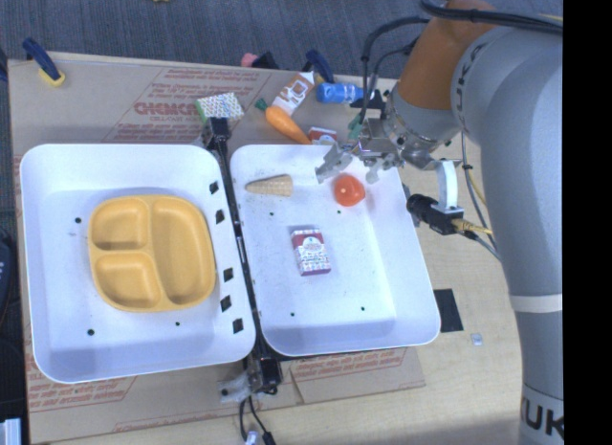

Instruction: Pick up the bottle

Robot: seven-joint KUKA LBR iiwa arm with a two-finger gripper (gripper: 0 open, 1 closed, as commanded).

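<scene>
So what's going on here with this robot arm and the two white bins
A grey robot arm reaches in from the right, its gripper hovering over the far edge of the right bin, just above a small red tomato-like item. That bin also holds a cone-shaped piece and a small red packet. The bottle lies outside the bins on the cardboard, untouched. A yellow divided plate sits in the left bin.

A yellow divided plate (151, 252) sits in the left bin (38, 242). In the right bin (382, 300) lie a cone (270, 185) toward its upper left, a red tomato (349, 190) toward its upper right, and a small red carton (310, 250) at centre. A carrot (285, 124) rests on the table (124, 99) above that bin.
</scene>
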